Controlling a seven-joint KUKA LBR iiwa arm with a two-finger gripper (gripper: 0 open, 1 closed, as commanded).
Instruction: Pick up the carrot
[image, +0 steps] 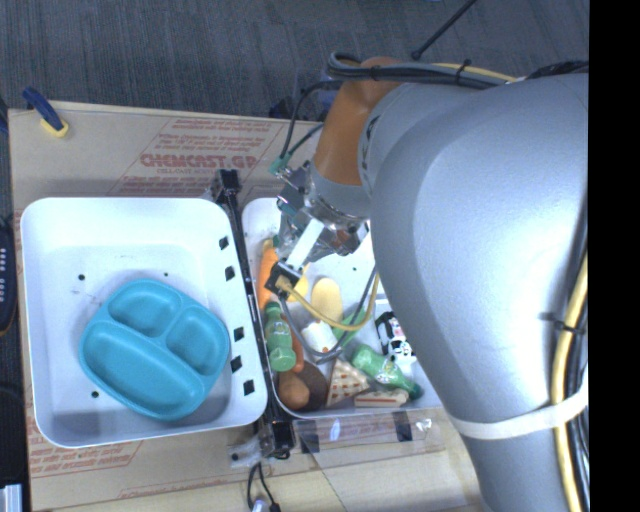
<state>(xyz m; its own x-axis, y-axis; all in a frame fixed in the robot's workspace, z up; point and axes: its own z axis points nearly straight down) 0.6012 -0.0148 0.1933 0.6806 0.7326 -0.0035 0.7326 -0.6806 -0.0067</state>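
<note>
The carrot (267, 266) is an orange stick lying along the left wall of the right bin (252, 212), at its far end. Its lower end is hidden behind robot parts. My gripper (298, 232) hangs over the far left part of that bin, just right of the carrot and close above it. The big grey arm covers most of the right bin.
A blue divided plate (152, 346) lies in the left bin (60, 225). In the right bin are a green bottle (281, 342), a pale yellow lemon-like piece (327, 297), a brown round thing (297, 390), a waffle-patterned wedge (347, 380), a green object (385, 368) and a small black-and-white toy (398, 347).
</note>
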